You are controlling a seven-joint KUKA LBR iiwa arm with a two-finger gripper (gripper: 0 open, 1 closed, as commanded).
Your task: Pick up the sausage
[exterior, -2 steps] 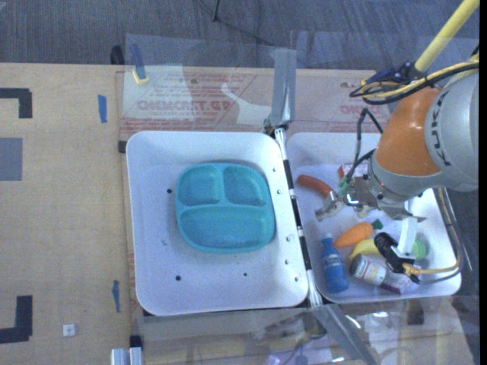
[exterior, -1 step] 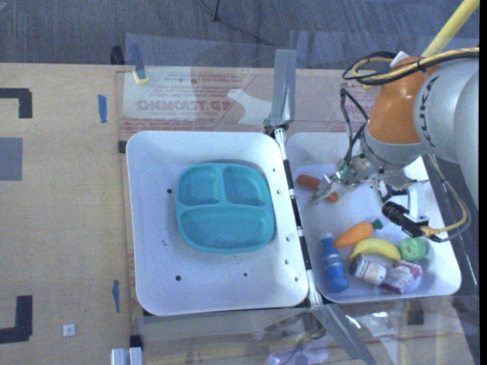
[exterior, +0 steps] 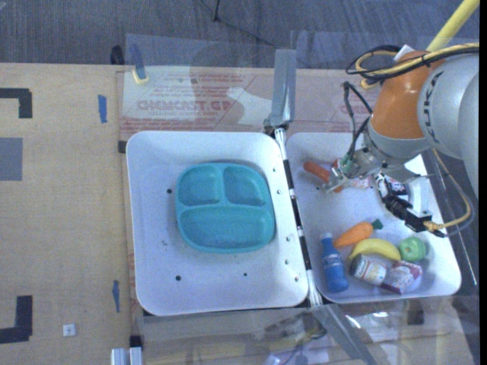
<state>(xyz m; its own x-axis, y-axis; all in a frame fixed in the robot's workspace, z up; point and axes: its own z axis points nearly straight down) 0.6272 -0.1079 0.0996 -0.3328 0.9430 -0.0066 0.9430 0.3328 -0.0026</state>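
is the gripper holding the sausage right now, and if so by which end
It cannot be told. The gripper sits low at the right end of the sausage in the right bin, but the view is too small to show whether the sausage is between its fingers.

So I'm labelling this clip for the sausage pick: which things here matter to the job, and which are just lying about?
Job: sausage; tool close beside it; right bin.

Lying about: carrot, banana, blue bottle, green apple, can, teal plate, left bin.

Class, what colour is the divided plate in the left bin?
Teal blue; the plate shows clearly in the camera view.
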